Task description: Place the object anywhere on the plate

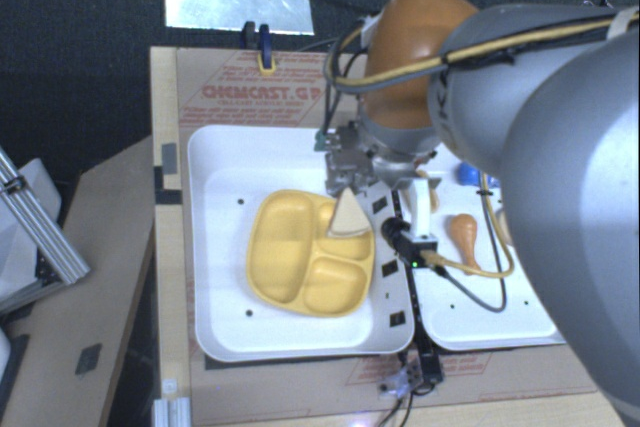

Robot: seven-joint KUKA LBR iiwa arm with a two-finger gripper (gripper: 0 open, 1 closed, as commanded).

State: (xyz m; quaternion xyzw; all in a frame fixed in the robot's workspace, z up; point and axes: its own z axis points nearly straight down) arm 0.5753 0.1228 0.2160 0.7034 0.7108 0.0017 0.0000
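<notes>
A yellow divided plate (300, 260) lies in the left white bin (225, 215). A pale beige wedge-shaped object (348, 217) sits at the plate's upper right rim, its narrow tip pointing up. My gripper (345, 183) hangs directly over that tip, touching or nearly touching it. The grey arm with its orange band (415, 55) reaches in from the right and hides much of the right bin.
In the right bin (500, 320) lie a tan pear-shaped object (463, 233) and a small blue item (468, 175). A cable (470, 270) loops over that bin. A dark divider (405, 290) runs between the bins. A yellow clamp (264, 50) sits at the bench's back edge.
</notes>
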